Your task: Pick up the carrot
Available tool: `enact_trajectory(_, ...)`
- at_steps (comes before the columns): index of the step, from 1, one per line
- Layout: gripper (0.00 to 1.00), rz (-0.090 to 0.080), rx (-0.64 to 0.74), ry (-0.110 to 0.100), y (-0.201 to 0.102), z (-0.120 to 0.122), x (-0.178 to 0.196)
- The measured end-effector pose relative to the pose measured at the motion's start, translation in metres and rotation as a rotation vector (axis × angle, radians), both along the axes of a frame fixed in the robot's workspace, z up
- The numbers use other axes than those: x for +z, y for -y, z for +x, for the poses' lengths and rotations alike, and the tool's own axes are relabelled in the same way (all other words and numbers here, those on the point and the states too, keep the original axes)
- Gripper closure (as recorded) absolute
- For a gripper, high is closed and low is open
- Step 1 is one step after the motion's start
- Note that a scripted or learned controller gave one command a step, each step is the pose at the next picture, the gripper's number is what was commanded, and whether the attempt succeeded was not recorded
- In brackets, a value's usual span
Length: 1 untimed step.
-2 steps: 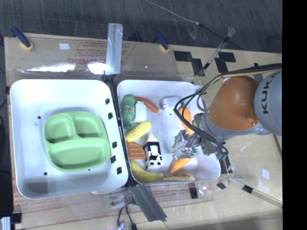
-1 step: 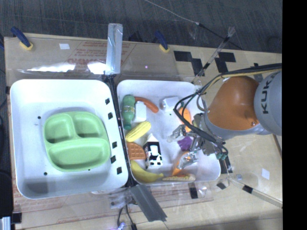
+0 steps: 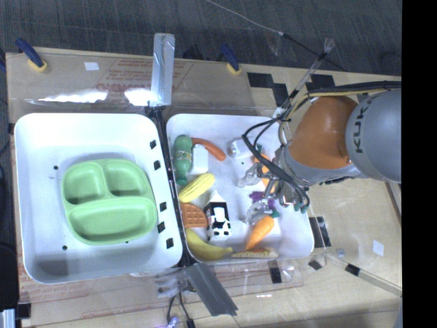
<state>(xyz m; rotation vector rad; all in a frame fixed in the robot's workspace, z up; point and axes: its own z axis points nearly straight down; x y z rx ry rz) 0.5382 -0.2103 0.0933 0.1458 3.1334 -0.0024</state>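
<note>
The carrot [image 3: 260, 232], orange with a pale green top, lies tilted near the front right of the right bin [image 3: 300, 234]. My gripper [image 3: 254, 195] hangs over the bin just behind the carrot. Its two silvery fingers stand apart, open; one fingertip [image 3: 248, 178] is farther back and the other [image 3: 260, 214] is right at the carrot's leafy end. A small purple item [image 3: 257, 197] lies in the gap between them. I see nothing gripped. Cables and the orange wrist band [image 3: 322, 139] cover the bin's right part.
The right bin also holds an orange-red chili [image 3: 209, 149], a green vegetable [image 3: 182, 157], a white block [image 3: 200, 160], corn [image 3: 196, 185], a waffle [image 3: 193, 216], a cow-patterned carton [image 3: 218, 221] and a banana [image 3: 207, 249]. A green divided plate [image 3: 108, 200] sits in the left bin [image 3: 34, 135].
</note>
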Motion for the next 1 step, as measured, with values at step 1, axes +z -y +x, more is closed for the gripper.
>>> enact_trajectory(1, 0.0, -0.001, 0.049, 0.013, -0.0068, -0.0552, 0.003)
